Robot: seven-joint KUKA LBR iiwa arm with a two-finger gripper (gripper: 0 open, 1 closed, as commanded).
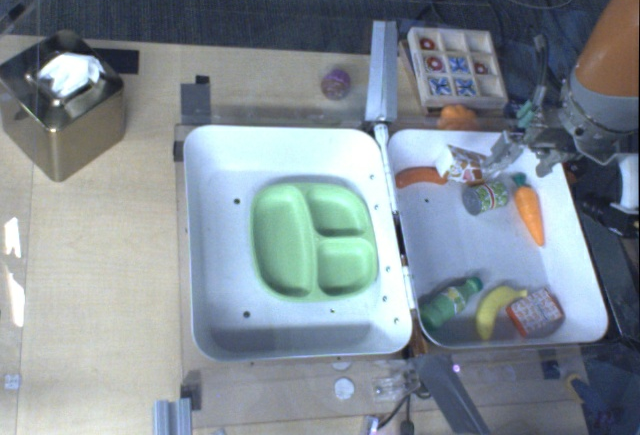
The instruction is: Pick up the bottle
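The bottle is small and green with a yellowish label. It lies on its side in the near left corner of the right bin, next to a banana. My gripper hangs over the far side of that bin, beside a crumpled packet and a small can. It is well away from the bottle, toward the back and right. The orange-banded arm comes in from the upper right.
The right bin also holds a carrot, a red box and an orange strip. A green divided plate sits in the left bin. A tile game board lies behind the bins, and a brass box stands far left.
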